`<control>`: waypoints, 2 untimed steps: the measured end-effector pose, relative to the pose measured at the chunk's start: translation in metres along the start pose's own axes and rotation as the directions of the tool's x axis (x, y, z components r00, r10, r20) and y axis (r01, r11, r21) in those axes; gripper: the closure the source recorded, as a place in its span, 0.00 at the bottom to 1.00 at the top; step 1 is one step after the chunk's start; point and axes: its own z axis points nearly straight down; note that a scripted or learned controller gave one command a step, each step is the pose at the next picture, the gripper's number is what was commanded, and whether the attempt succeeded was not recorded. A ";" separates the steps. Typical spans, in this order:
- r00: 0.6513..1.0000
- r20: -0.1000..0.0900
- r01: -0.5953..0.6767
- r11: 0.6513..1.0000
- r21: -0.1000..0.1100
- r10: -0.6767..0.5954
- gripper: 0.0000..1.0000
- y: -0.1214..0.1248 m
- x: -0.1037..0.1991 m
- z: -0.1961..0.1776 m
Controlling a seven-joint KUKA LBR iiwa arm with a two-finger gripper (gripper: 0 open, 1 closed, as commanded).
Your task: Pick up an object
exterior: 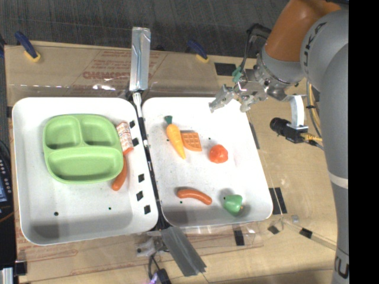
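Hovering: end effector [232,101] over the right bin [260,182] far edge, fingers spread wide, nothing between them | carrot [174,139], waffle [190,141], tomato [218,153], sausage [193,196], green pepper [233,203] lie in that bin (all apart from the fingers) | left bin [26,158]: green tray [83,148].

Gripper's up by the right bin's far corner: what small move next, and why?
Probably bring the gripper toward the camera and down over the tomato. It hangs above the right bin's far edge holding nothing, and the tomato lies nearest, apart from the waffle.
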 end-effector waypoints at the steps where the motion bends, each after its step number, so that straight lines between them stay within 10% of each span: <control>1: 0.997 0.000 -0.072 0.997 0.001 0.072 0.00 -0.028 0.021 0.060; 2: 0.999 0.002 -0.044 0.999 -0.009 0.044 0.00 -0.018 0.063 0.159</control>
